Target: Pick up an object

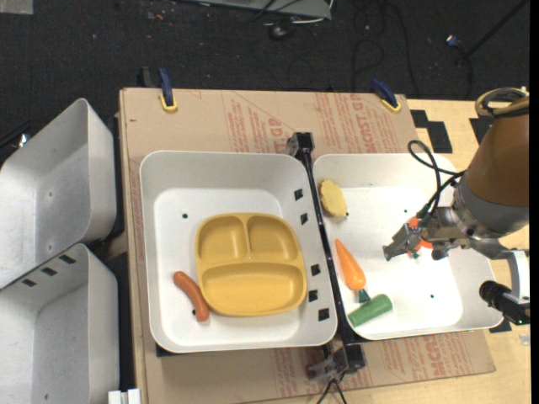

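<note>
In the right bin (438, 310) lie an orange carrot (350, 264), a green cucumber-like piece (370, 309) and a pale yellow lump (333, 199) near the divider. My gripper (406, 247) hangs over the middle of the right bin, right of the carrot and apart from it. Its dark fingers point left and down; nothing shows between them. The left bin (160, 225) holds a yellow divided plate (250, 264) and a reddish sausage (192, 295) at the plate's lower left.
A black divider (318, 225) runs between the two bins. The bins rest on a cardboard sheet (253, 116). Two spare white bins (50, 225) stand off the bench at the left. Cables (425, 162) trail from the wrist over the right bin's far part.
</note>
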Controlling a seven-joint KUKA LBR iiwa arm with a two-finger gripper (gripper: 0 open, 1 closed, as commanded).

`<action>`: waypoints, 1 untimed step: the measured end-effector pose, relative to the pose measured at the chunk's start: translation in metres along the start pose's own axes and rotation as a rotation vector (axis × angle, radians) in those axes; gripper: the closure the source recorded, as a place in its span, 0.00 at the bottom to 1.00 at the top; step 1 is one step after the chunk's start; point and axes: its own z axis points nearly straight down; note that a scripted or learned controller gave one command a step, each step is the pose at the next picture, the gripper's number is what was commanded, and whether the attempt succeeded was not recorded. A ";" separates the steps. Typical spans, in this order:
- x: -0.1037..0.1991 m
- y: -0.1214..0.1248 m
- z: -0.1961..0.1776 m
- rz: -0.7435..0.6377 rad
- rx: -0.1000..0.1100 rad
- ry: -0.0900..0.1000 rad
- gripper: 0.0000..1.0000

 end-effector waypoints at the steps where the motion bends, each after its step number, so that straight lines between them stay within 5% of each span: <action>1: 0.000 0.003 -0.005 -0.003 -0.012 -0.002 0.00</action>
